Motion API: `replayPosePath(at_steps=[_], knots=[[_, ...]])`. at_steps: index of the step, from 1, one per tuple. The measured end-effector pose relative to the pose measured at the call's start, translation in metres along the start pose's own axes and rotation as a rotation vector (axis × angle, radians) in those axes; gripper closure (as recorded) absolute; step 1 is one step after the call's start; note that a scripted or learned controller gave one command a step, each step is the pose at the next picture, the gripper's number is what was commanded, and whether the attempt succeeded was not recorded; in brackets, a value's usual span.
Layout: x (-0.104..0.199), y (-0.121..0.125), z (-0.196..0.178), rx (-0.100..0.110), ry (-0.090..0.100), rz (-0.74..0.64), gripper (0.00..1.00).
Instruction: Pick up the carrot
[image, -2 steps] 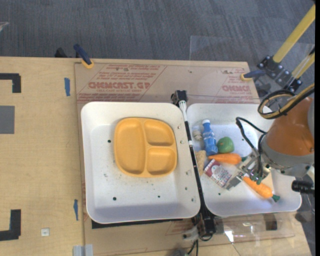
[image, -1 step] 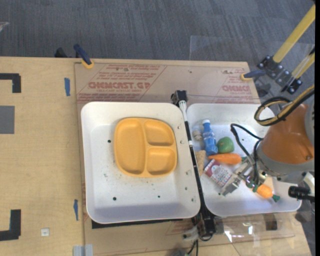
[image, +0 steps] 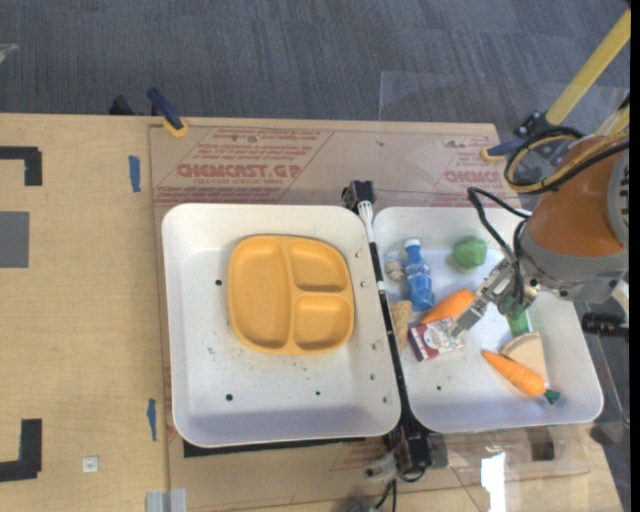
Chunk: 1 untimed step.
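Grey arm reached from right, slanting down-left into right bin (image: 590, 400) | gripper (image: 478, 312) over carrot (image: 448, 305), finger state indeterminate | second carrot (image: 516, 372) lay near front right.

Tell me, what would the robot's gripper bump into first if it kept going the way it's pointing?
The gripper points down and left in the right bin. Straight ahead sits the carrot, with a small red packet beside it. Probably the carrot first, though depth is hard to judge.
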<state>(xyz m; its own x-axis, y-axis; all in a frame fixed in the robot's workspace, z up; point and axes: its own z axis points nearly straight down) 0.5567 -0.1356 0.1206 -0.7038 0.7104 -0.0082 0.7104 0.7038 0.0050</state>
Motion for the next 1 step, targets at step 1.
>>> replayPosePath(at_steps=[1], knots=[[-0.0522,0.0072,0.0324,0.000,-0.002,0.385,0.00]])
